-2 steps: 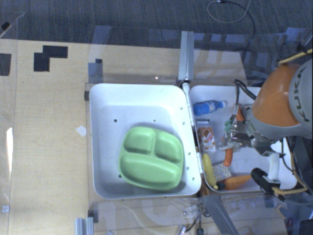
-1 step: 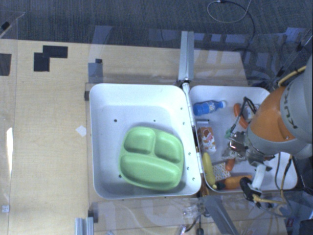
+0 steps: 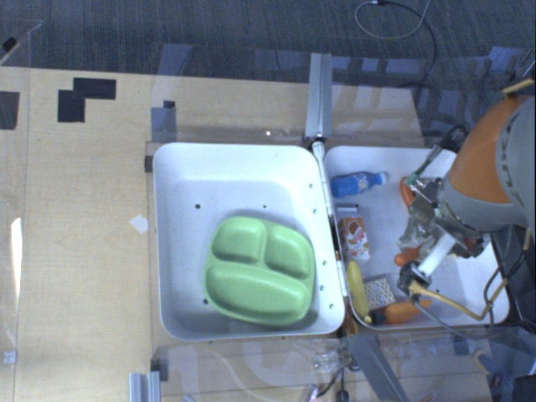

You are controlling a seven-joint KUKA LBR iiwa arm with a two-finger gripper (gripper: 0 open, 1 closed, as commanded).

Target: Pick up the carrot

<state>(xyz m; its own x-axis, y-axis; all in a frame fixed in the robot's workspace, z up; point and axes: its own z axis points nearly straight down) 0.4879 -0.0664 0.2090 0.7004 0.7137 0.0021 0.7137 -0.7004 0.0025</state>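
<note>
The carrot (image 3: pixel 400 312), orange with a dark end, lies along the front wall of the right bin (image 3: pixel 381 162), near its front middle. My gripper (image 3: pixel 413 239) hangs over the right half of that bin, a little behind the carrot and apart from it. The grey arm with its orange band (image 3: pixel 486 157) comes in from the right and hides the bin's right side. A small orange-red piece (image 3: pixel 404 259) shows just under the gripper, and what it is cannot be made out.
In the right bin lie a blue bottle (image 3: pixel 356 182) at the back, a red-brown packet (image 3: pixel 356 238), a yellow banana (image 3: pixel 355 283) and a small mesh pad (image 3: pixel 378 291). Another orange thing (image 3: pixel 405 193) sits by the wrist. The left bin (image 3: pixel 180 182) holds a green divided plate (image 3: pixel 260 270).
</note>
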